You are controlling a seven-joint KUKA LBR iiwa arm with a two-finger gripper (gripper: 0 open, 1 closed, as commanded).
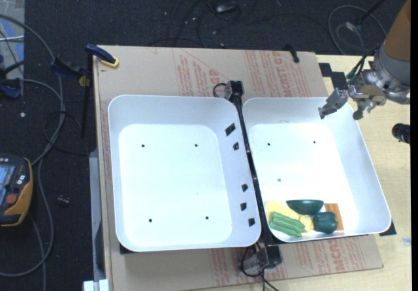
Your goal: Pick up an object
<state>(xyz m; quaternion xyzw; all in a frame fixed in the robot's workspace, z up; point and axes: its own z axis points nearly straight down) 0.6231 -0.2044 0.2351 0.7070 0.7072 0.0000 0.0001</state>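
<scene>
Hovering open pincer (344, 107) above right bin (366, 172), nothing between its fingers

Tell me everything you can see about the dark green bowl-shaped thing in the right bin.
The dark green bowl-shaped object sits near the front edge of the right white bin, among a small cluster of items. It looks smooth and slightly glossy, like plastic, rounded underneath with a flatter top edge. A pale yellow flat piece lies at its left, an orange flat piece at its right, and a teal chunky object just in front. It appears to touch or overlap these neighbours.
</scene>
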